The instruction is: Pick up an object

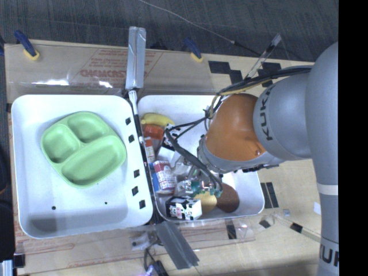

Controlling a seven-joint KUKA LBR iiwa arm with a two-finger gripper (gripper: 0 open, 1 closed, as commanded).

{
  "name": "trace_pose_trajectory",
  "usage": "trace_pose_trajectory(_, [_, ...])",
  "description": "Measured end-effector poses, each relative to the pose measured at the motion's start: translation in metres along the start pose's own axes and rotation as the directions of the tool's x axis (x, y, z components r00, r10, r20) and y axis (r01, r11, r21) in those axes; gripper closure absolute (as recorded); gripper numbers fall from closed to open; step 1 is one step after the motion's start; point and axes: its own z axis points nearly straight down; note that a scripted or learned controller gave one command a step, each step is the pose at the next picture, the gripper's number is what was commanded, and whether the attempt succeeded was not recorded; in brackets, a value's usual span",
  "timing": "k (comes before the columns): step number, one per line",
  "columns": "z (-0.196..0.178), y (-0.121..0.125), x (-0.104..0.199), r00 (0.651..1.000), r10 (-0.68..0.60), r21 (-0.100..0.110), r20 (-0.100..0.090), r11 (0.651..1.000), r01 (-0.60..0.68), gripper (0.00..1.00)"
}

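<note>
Several items crowd the right bin (253, 203) beneath the gripper (192, 174), so one isolated target, such as the brown ball (229, 197), is best approached vertically.

Robot lab: KUKA arm (299, 114), sorting bins (23, 154).

arm (270, 125) over right bin (253, 203) | green tray (83, 148) in left bin (23, 154)

The grey arm's orange wrist band (233, 132) covers much of the right white bin (253, 197) (and the hand below it). A brown rounded object (228, 198) peeks out, half hidden; nearby clutter is too jumbled to identify.
</note>
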Motion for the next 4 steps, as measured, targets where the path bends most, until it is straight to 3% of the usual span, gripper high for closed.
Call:
trace_pose_trajectory(1, [-0.002,0.004,-0.004,1.0,-0.002,-0.004,0.014,1.0,0.002,0.0])
trace_pose_trajectory(2, [0.003,0.018,-0.062,0.998,-0.063,-0.009,-0.008,0.998,0.063,0.0])
trace_pose_trajectory(3, [-0.028,-0.026,-0.127,0.994,-0.109,-0.008,-0.004,0.994,0.109,0.0])
trace_pose_trajectory(4, [-0.006,-0.097,-0.102,0.97,-0.245,-0.01,-0.006,0.97,0.245,0.0])
